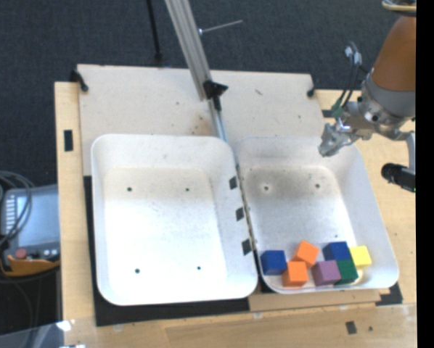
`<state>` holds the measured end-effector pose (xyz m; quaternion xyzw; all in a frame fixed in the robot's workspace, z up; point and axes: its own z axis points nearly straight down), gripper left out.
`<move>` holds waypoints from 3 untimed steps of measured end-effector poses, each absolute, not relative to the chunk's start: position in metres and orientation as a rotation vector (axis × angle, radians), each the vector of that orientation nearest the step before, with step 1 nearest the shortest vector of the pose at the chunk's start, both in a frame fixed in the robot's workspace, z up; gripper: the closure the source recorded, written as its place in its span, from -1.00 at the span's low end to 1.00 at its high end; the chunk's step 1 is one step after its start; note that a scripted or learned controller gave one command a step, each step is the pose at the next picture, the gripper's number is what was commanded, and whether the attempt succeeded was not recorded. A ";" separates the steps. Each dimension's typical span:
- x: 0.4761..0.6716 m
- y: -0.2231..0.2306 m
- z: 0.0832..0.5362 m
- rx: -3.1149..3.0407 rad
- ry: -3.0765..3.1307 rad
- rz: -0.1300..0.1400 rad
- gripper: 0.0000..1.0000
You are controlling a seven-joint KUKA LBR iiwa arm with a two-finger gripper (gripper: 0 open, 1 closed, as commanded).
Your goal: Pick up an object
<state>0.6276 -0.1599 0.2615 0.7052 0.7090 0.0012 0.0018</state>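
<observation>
Seven small cubes sit clustered well below the gripper (332, 142), at the near edge of the right bin (362, 187): two blue cubes (273, 261), two orange cubes (307, 252), a purple cube (325, 272), a green cube (347, 270) and a yellow cube (360, 256). You get no readable writing anywhere. The gripper hangs over that bin's far right corner, clear of the cubes; it is too small and blurred for you to tell its state. The arm (395, 56) is cut off at the right. The left bin (166, 147) lies to the gripper's left.
</observation>
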 end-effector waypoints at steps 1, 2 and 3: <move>0.610 -0.119 0.250 2.216 2.226 -0.001 1.00; 0.588 -0.072 0.259 2.214 2.229 0.002 1.00; 0.567 -0.026 0.244 2.216 2.228 -0.001 1.00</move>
